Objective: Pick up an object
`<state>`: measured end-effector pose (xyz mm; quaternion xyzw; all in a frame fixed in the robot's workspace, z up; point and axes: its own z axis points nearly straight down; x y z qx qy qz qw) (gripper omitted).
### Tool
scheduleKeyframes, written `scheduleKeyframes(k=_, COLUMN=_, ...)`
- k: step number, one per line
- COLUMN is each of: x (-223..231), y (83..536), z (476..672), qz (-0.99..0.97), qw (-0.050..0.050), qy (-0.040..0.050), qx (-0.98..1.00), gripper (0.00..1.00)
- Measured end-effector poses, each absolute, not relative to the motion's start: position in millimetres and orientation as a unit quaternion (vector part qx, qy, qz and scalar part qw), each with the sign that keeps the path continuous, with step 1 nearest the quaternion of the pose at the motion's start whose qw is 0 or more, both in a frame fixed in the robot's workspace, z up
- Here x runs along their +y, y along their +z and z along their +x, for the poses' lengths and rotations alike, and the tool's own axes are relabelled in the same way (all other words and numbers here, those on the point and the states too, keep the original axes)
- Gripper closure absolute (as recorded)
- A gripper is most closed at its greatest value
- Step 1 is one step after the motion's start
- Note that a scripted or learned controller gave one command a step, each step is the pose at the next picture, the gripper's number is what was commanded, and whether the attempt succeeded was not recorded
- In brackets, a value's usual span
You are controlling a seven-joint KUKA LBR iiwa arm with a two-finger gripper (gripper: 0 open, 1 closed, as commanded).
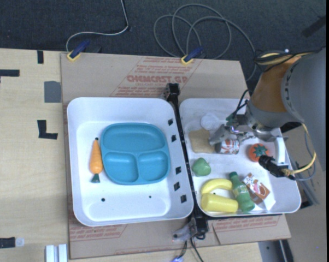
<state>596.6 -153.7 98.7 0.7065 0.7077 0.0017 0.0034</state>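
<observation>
The tool [225,139] hangs low in the right bin [293,200] over a small can [229,145], beside the tan sponge [199,141]; its grip state cannot be told.

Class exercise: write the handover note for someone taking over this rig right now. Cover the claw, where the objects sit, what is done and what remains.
Claw: low in the right bin, near a small can; grip state unclear.
Right bin: tan block, green pepper, banana, yellow block, green bottle, tomato, packet.
Left bin: blue divided plate, carrot beside it.
Done: nothing visibly lifted.
Left: grasp and raise one object.
</observation>
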Motion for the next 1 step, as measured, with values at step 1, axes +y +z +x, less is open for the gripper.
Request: scheduleKeyframes(k=1, x=-85.7, y=184.8, z=631.9, qz=0.706, qw=0.000, qy=0.0006, qx=0.708, gripper=1.00)
